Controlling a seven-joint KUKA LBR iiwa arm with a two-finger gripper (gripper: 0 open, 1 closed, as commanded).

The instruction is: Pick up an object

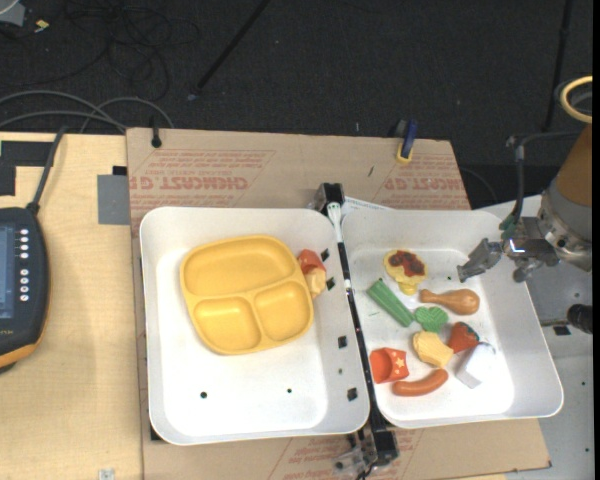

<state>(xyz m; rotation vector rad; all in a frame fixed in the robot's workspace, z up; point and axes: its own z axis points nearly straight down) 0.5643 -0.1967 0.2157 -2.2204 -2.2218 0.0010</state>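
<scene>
**Arm poised at right bin's far edge, toy food untouched**

The gripper [480,260] hung over the far right part of the right bin [525,393], just beyond a toy chicken drumstick [452,299]. Whether the jaws were spread or pressed together could not be told. Nothing showed between them. Nearby lay a green pod [390,302], a sausage [420,383] and a red pepper piece [388,364]. In the left bin [170,388] sat a yellow divided tray [245,293].
</scene>
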